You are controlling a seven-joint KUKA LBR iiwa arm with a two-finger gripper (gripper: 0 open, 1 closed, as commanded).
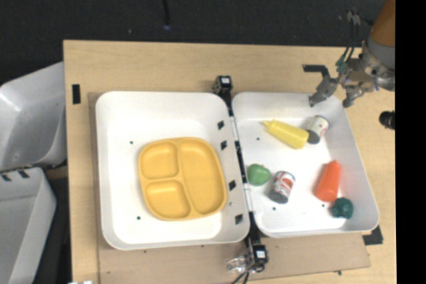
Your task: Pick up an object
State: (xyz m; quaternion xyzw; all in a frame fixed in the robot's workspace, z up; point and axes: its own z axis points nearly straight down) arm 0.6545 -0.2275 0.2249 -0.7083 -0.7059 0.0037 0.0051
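My gripper [331,96] hangs over the far right corner of the right bin [303,223], open, with nothing between its fingers. Just below it in that bin lie a yellow mustard bottle [286,133] and a small grey-and-white jar [317,126]. Further toward the front are a green rounded object [258,174], a small red-labelled can [281,185], an orange carrot-like piece [327,181] and a dark teal ball [342,208].
The left bin [116,223] holds a yellow divided plate [181,177]. Black clips [224,84] sit along the seam between the bins. Bare wooden bench [166,66] runs behind the bins, and a white object [26,116] stands off the left edge.
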